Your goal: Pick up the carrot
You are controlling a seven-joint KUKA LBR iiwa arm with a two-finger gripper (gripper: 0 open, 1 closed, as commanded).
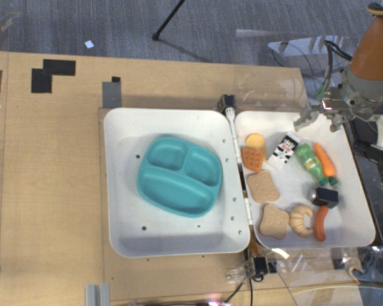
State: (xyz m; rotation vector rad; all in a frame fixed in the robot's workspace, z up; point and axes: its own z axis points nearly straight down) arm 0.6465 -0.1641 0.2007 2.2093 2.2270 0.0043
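The claw hangs with its fingers spread apart over the far edge of the right bin, nothing between them. The carrot lies just nearer, pressed against the green bottle. A clean pick calls for fingers straddling the carrot's width, clear of that bottle.

The arm is cut off at the right edge.
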